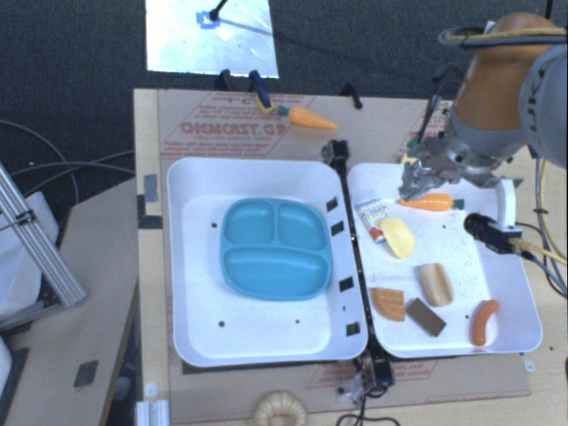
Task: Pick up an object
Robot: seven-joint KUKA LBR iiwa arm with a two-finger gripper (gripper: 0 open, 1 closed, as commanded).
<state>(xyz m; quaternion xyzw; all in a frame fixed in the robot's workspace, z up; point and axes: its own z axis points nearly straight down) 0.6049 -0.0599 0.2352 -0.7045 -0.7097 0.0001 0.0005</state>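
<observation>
In the right bin (519, 327), at its far side, the pincer (414, 185) hangs just left of the toy carrot (428, 204), whose long axis runs left to right, but I cannot tell how wide the pincer stands.

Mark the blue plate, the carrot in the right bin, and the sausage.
blue plate (275, 248): camera view, on the divider between its compartments.
carrot (428, 204): camera view, mid orange body.
sausage (482, 322): camera view, middle of its length.
</observation>
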